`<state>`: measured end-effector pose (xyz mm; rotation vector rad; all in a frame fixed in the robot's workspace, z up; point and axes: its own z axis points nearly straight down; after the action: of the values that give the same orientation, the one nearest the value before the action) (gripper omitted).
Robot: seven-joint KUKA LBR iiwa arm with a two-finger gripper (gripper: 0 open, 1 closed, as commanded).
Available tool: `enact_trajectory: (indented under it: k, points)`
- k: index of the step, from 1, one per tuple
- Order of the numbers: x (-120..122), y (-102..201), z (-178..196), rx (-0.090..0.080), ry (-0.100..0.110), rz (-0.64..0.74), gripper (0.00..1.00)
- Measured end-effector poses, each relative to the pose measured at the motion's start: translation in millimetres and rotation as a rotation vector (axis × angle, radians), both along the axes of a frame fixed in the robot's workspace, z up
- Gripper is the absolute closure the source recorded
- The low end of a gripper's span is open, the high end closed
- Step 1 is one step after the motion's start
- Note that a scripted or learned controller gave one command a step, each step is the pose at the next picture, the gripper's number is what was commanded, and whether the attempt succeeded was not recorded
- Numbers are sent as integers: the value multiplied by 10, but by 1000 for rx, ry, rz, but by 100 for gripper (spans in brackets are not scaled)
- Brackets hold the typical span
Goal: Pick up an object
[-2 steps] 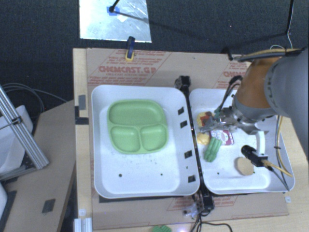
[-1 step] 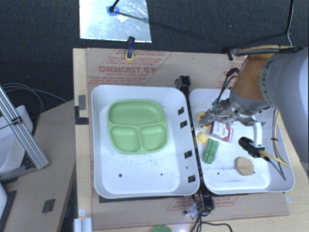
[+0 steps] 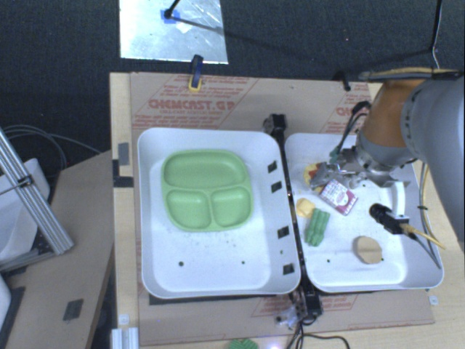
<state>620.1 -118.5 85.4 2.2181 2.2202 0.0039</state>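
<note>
While the gripper (image 3: 328, 171) sat right by the pink packet (image 3: 338, 197), nothing looked grabbed yet, couldn't tell how open it was

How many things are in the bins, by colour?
Green: 2, divided plate and block
Yellow: 1, small piece
Pink: 1, packet
Tan: 1, disc
Yellow-red, partly hidden: 1, lump
Total: 6

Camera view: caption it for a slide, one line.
Pincer over the right bin near a pink packet; green divided plate in the left bin.
</note>
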Motion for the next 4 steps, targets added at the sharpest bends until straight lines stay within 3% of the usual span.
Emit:
enact_trajectory:
  k: [1,2,3,4]
  points:
    - [515,371,7,-1,-3,8,0]
    - [505,393,2652,-2,-17,5,0]
    - [-81,1153,3633,4,-9,12,0]
    - [-286,367,2392,-1,14,-8,0]
